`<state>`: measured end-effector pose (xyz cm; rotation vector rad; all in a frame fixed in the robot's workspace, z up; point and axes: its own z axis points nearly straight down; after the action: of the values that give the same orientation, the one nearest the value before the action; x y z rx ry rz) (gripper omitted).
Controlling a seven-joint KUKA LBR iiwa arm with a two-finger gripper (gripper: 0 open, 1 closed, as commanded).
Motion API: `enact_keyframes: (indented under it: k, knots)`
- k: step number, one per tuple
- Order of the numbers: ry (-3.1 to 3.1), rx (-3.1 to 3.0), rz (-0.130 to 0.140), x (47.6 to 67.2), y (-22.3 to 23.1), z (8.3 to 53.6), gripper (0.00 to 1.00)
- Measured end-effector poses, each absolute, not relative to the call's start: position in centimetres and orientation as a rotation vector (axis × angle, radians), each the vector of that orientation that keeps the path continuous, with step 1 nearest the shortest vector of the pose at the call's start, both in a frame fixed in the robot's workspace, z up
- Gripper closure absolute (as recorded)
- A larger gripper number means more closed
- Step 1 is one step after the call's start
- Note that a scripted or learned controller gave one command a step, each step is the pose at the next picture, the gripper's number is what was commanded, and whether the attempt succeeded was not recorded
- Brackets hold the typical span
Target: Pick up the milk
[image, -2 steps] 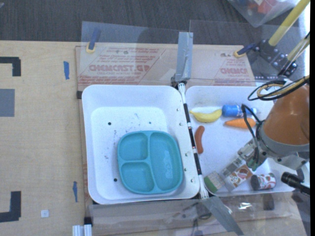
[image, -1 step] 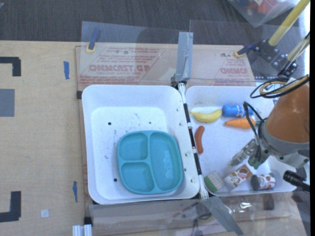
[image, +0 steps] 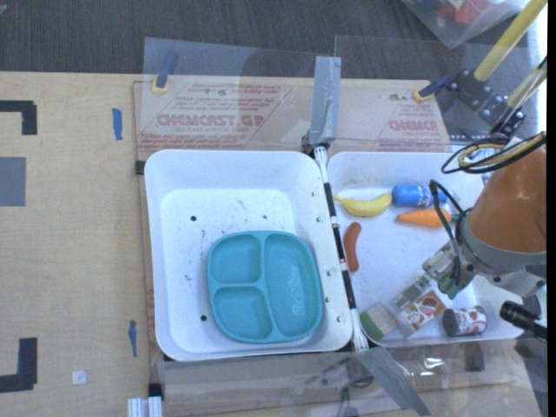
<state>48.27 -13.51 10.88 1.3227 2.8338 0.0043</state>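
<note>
Trouble, if it comes, probably won't come from the left side. The left bin (image: 165, 259) just has a teal divided plate (image: 263, 287) sitting in it, well away from the action.

Cross into the right bin (image: 391, 259) and it gets busier. A red sausage (image: 352, 246) lies near the dividing wall, and a banana (image: 365, 204), a blue toy (image: 407, 195) and a carrot (image: 421, 218) are lined up toward the back. I'd guess those are far enough off not to matter.

The milk (image: 413, 307) is the small carton lying on its side at the front of that bin, tucked close to the front wall. That's my first worry: on its side and at an angle, it could slide or twist away if the approach isn't lined up with it. The front wall also leaves little room on that side.

Just right of it is a little can (image: 465, 321), very near the carton. A sloppy descent could nudge it or grab it instead.

The gripper (image: 445, 272) hangs just above and behind the carton's right end, under the orange part of the arm (image: 512, 215). From where I'm standing I honestly can't tell if it's wide or narrow, and I see nothing held in it. It looks off-centre to me, so it might only catch a corner.
</note>
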Motion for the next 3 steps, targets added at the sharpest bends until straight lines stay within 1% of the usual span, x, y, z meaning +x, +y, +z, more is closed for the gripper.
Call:
enact_keyframes:
  k: [1, 2, 3]
  knots:
    - [2.827, 1.326, 0.006, 48.4, -13.6, 11.9, 1.0]
    - [2.827, 1.326, 0.006, 48.3, -13.6, 11.9, 0.0]
    - [2.846, 1.314, 0.003, 48.1, -13.2, 8.8, 0.0]
